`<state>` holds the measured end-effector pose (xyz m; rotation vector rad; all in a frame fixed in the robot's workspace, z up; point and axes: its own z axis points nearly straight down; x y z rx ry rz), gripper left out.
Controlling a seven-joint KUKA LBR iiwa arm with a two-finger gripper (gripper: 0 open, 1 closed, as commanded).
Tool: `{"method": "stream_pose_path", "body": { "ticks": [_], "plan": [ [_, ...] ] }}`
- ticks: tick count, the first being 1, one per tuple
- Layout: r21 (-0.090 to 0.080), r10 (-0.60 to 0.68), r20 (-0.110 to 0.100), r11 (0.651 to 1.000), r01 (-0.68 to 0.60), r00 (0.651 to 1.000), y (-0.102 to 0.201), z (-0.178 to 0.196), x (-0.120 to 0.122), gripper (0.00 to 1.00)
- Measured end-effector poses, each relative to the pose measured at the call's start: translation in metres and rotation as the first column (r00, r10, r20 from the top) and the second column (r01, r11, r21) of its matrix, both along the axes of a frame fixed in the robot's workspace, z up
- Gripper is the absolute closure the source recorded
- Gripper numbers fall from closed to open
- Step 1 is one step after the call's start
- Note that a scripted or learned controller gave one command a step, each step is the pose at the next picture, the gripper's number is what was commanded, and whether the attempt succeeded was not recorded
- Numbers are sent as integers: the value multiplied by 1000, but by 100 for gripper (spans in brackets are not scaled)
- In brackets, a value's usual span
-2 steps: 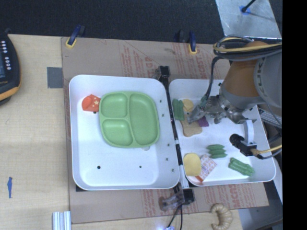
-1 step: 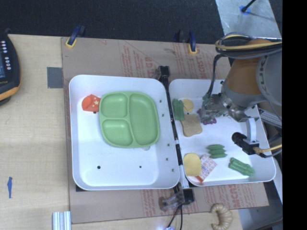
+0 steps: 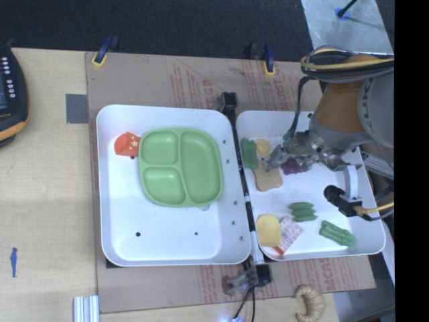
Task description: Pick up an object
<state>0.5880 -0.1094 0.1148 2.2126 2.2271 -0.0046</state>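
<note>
Worktop (image 3: 47,200) of pale wood grain lying under a brown printed cardboard sheet (image 3: 167,79), with clamps (image 3: 104,49) gripping the sheet's far edge. Sitting side by side on the cardboard, touching along their inner rims: two shallow, glossy white bins with rounded corners.

Resting in the left bin (image 3: 120,240): a smooth matte green plate (image 3: 181,166), rounded and moulded into three compartments. Just beside its left rim, a small red piece (image 3: 126,144) bearing a yellow star.

Reaching in from the right over the right bin (image 3: 365,247): the grey arm (image 3: 375,113) with its orange band (image 3: 342,109). Hanging low at the bin's far left part, the dark metal tool (image 3: 281,154); how far it is opening, and whether it is holding anything, not possible to tell.

Lying around the tool: a ridged green piece (image 3: 249,153) by the bin's left wall, a small yellow lump (image 3: 262,146) just beside it, a flat tan slab (image 3: 268,178) shaped like a bread slice, and a purple bit (image 3: 293,166) near the tool's underside. Lying nearer the front: two bumpy green pods (image 3: 303,210) (image 3: 337,233) well apart, a smooth round yellow piece (image 3: 269,229), and a crinkled red-and-white packet (image 3: 289,233) touching it.
</note>
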Motion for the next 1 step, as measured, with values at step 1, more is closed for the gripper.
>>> {"method": "stream_pose_path", "body": {
  "ticks": [1],
  "plan": [
    [6,2,-1,1000,-2,1000,-8,-21,71,0]
  ]
}}
